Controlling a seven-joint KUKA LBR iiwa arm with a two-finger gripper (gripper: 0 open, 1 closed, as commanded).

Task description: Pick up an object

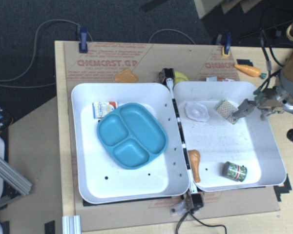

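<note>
Operator, note: in the right bin [263, 130], near its front edge, you have a green can [234, 171] on its side, with an orange drumstick-shaped toy [194, 164] along the left wall. Left bin [83, 145]: blue divided plate [132, 135], small carton [103, 108] at its far-left rim. Toward the right bin's far edge, a clear lid [197, 111] and a checkered block [226, 109]. The gripper [242, 111] is just beside that block; you cannot tell its finger state.

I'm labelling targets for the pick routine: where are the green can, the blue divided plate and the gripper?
green can [234, 171], camera view, on the middle of its side.
blue divided plate [131, 135], camera view, on the ridge where its compartments meet.
gripper [240, 112], camera view, midway between its fingertips.
</note>
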